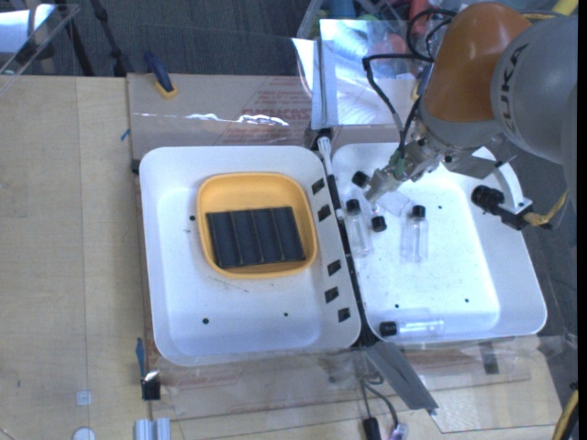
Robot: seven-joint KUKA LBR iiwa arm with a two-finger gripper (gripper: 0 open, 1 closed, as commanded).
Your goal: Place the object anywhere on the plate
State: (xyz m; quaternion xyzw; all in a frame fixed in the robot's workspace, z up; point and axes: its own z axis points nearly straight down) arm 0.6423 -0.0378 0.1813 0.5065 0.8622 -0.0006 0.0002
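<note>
While pincer hovers: four vials, one plate, two bins.

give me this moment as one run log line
gripper: low over right bin, near vials | plate: left bin, holds dark ridged block | vial: lying in right bin | placed: no
</note>
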